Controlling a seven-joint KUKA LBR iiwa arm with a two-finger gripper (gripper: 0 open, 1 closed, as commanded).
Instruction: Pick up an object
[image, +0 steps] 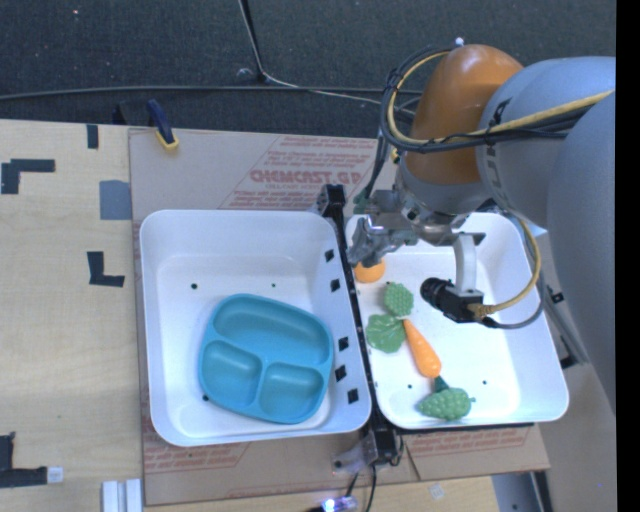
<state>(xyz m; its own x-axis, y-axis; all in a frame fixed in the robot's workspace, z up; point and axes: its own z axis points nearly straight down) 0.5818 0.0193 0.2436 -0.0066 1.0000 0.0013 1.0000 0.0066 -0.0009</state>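
The gripper (368, 243) is seen lowered over a small orange piece (369, 271) against the right bin's (540, 400) left wall; its state cannot be told. A glancing contact with that wall is judged the likeliest cause of a missed pick.

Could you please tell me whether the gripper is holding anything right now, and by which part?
That cannot be told: the gripper is low over a small orange object.
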